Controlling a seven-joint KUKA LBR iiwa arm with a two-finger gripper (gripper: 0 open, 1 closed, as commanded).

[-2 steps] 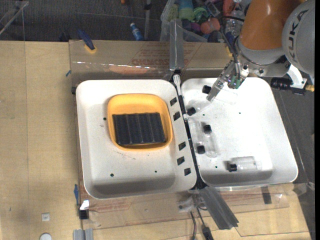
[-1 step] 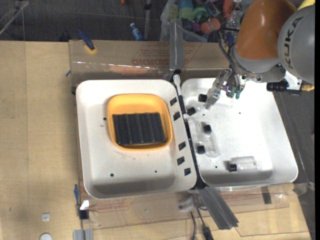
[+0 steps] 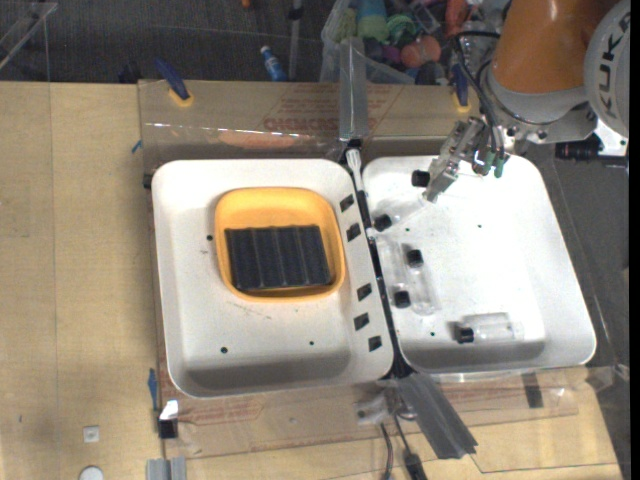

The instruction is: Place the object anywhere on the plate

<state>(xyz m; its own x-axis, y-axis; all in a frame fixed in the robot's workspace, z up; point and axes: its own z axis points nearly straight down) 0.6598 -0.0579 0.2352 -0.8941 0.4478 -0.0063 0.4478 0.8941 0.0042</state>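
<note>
On the yellow plate [image 3: 279, 211] lies a dark ribbed object [image 3: 277, 258], seemingly flat.

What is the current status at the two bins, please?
Claw over the right bin's far side, nothing seen in it. Clear pieces lying in that bin. Yellow plate in left bin already carries a black ribbed block.

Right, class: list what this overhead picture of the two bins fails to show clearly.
1. The tool in the camera view: too small and blurred to judge its fingers.
2. The clear, black-capped objects in the right white bin: see-through against white, outlines uncertain.
3. The orange square plate: its centre is covered by the dark ribbed slab.
</note>
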